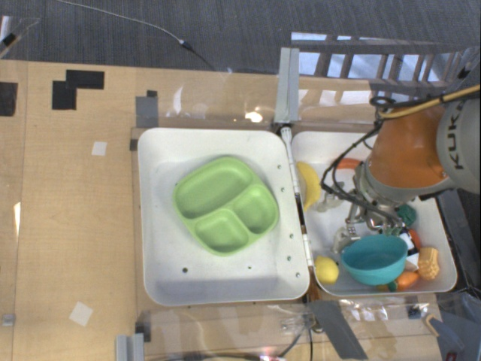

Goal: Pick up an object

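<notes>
My gripper (pixel 359 230) hangs low over the right bin (pixel 448 280), under the orange band of the arm. Directly in front of it sits a teal bowl (pixel 373 259), whose rim touches or lies just below the gripper's metal parts. I cannot see whether anything is held. Around it in the same bin lie a yellow banana (pixel 308 183) against the left wall, a lemon (pixel 325 270) in the front left corner, an orange carrot-like piece (pixel 406 280), a tan corn-like piece (pixel 428 263) and a small teal object (pixel 406 215) partly hidden by the arm.
The left bin (pixel 161 277) bears a green divided plate (pixel 225 204) in its middle. A raised divider (pixel 297 201) separates the two bins. A metal rail (pixel 376 60) runs behind the right bin. Cables loop off the wrist near a red-orange object (pixel 343 164).
</notes>
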`<move>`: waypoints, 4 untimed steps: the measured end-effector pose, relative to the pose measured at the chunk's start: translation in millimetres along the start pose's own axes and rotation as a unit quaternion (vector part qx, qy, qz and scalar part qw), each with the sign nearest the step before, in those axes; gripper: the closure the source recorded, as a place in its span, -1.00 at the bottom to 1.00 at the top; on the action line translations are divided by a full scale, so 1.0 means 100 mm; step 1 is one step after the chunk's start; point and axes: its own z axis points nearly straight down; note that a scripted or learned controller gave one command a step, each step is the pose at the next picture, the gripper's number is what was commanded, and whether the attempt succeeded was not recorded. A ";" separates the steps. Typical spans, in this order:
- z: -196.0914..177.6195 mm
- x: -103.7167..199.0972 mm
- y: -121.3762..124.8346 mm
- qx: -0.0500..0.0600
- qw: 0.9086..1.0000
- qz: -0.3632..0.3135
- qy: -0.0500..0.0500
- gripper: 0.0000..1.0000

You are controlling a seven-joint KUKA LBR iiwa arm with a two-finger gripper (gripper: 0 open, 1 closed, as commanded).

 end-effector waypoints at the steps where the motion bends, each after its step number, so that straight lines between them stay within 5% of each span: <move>1: 0.10 -0.67 -0.17 0.001 0.998 0.064 -0.008 -1.00; 2: -0.06 -0.72 -0.16 0.002 0.998 0.061 -0.016 1.00; 3: 0.07 -1.14 -0.35 0.000 0.956 0.294 0.003 1.00; 4: 0.09 -1.03 -0.35 -0.002 0.922 0.387 -0.003 1.00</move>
